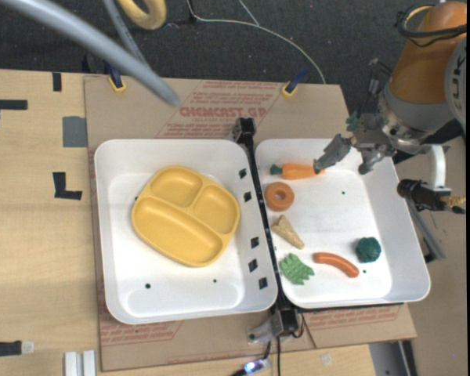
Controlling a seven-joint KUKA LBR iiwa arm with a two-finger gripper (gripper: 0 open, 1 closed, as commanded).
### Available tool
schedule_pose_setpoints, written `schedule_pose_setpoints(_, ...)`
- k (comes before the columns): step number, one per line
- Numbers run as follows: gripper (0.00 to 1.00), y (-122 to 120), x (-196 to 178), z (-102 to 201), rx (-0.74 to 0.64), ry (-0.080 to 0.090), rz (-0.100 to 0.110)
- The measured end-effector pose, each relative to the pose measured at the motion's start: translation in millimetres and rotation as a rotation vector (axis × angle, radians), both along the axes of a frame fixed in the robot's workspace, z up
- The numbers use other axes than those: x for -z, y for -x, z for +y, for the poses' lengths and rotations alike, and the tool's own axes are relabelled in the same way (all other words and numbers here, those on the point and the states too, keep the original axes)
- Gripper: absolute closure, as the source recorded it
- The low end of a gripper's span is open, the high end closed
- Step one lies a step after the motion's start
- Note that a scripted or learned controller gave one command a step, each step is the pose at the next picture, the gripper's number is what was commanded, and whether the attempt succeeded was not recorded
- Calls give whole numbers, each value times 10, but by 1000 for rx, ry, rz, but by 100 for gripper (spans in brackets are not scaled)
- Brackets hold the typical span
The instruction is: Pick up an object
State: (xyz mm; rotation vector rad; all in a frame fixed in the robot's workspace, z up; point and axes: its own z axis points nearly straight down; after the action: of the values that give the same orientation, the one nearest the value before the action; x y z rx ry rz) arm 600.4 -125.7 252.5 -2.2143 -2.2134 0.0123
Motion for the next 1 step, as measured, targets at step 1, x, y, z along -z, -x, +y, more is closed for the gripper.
schedule_pose_setpoints(1, 0, -18, -49, 2, -3, 1, -9)
